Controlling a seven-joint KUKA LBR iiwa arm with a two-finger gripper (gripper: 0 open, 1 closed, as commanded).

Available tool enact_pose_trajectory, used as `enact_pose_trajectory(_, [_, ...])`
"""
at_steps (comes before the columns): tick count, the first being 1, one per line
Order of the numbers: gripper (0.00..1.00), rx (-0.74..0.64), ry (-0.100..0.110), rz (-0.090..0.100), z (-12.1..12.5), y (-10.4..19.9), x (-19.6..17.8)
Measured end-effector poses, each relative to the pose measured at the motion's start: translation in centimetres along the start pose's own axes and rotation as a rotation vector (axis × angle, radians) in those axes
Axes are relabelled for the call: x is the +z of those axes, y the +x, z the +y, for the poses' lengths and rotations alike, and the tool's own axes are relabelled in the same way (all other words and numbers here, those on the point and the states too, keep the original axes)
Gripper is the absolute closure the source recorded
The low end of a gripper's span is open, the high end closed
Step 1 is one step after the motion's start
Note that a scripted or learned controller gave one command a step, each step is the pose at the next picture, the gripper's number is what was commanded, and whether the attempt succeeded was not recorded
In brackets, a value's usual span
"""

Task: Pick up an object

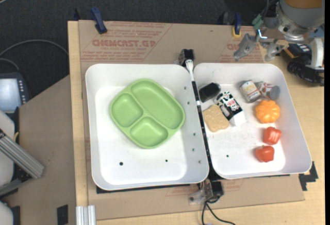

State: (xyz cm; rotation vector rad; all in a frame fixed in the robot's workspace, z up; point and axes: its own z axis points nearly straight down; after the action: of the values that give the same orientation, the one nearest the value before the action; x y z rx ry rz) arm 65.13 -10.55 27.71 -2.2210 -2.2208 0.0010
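The right bin holds several small items: a black block, a black-and-white milk carton, a slice of toast, a small can with a grey piece beside it, an orange pumpkin-like toy, a red pepper and a red fruit. My gripper hangs beyond the bin's far rim, over the brown board. Its fingers are spread open with nothing between them.
The left bin carries a green divided plate. A black bracket sits where the bins meet at the far side. Blue clamps hold the board's far edge. Cables and black gear lie right of the bench.
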Motion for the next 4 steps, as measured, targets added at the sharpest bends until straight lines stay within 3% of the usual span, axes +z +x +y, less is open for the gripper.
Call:
enact_pose_trajectory(1, [1.00,-0.001,-0.004,-0.001,0.1,0.0,-1.1])
enact_pose_trajectory(2, [1.00,-0.007,0.005,0.003,-2.6,8.0,1.8])
enact_pose_trajectory(3, [1.00,0.006,0.000,-0.001,-9.2,2.8,-2.8])
enact_pose_trajectory(4, [1.00,-0.004,0.008,0.003,-15.8,8.8,0.6])
